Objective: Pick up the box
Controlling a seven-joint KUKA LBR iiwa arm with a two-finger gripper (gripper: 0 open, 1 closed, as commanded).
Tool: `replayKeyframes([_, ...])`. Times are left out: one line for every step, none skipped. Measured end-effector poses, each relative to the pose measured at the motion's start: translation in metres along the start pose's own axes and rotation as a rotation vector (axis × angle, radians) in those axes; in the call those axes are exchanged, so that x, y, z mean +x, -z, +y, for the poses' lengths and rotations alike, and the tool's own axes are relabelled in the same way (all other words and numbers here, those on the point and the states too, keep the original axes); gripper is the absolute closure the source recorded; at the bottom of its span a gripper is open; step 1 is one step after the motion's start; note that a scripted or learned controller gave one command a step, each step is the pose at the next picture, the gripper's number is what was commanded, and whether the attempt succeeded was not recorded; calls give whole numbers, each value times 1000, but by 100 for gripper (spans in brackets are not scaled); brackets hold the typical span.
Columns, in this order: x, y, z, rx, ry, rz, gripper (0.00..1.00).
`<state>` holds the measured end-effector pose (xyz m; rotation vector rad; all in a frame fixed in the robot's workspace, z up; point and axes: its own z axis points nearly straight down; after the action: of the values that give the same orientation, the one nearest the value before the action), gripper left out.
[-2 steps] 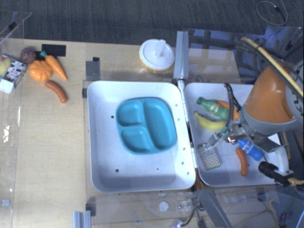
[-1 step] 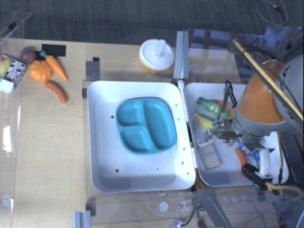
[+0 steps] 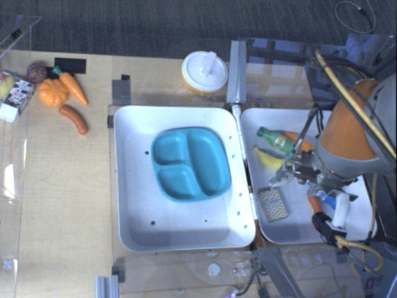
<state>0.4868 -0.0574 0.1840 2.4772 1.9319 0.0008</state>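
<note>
**Arm low over the right bin, box lying just beside its fingers**

The box point(image 3: 273, 204), a small flat carton with a speckled grey face, lies in the right bin point(image 3: 366, 227) near that bin's left wall, towards the front edge. Its long axis runs roughly from the back of the bin to the front, tilted a little so the near end points to the front right. It lies flat and nothing rests on it.

The gripper point(image 3: 296, 171) sits just behind and to the right of the box, above the bin floor. Whether the fingers are spread or closed cannot be told from this slant, and nothing is seen between them. The grey arm with its orange band point(image 3: 347, 132) covers much of the bin's right half.

Counted in the right bin: one box, one green bottle point(image 3: 275, 139), one yellow banana point(image 3: 268, 159), one orange piece point(image 3: 298, 141) partly hidden behind the bottle, and one blue and white object point(image 3: 336, 207) under the wrist.

The left bin point(image 3: 133, 185) holds one blue divided tray point(image 3: 189, 163) with three compartments.

On the worktop point(image 3: 56, 197) behind the bins stands one white lidded cup point(image 3: 205, 72). At the far left lie one toy carrot point(image 3: 74, 87), one small orange pumpkin point(image 3: 53, 93) and one sausage point(image 3: 74, 119)
</note>
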Motion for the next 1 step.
replayKeyframes([23,-1,-6,1,59,0,0])
